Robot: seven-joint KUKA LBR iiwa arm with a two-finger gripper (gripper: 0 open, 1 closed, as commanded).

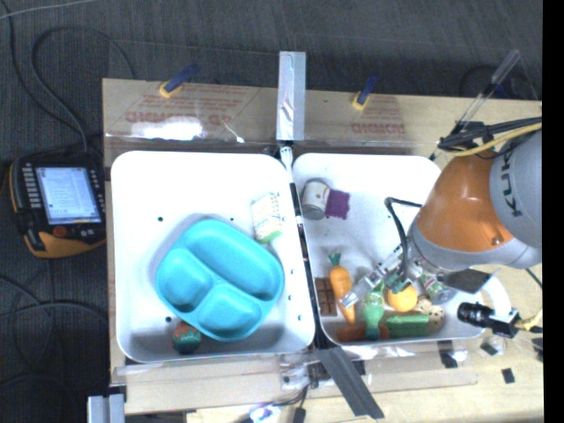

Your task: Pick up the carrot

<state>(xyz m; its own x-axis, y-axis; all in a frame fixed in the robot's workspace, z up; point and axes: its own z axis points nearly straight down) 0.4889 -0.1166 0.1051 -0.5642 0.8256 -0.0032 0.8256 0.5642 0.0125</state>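
The carrot [339, 281], orange with a small green top, lies in the right bin [370, 170] near its left wall, pointing toward the front. My gripper [385, 278] hangs low over the bin's front part, just right of the carrot and above a pile of toy food. Nothing shows as held. The arm's orange band [458, 214] sits above and to the right of it.
Around the carrot lie a brown chocolate bar [326, 300], a green pepper [374, 312], a yellow lemon [403, 300] and a green cucumber [411, 326]. A can [313, 197] and a purple block [337, 204] sit farther back. The left bin holds a blue divided plate [220, 277] and a small bottle [267, 218].
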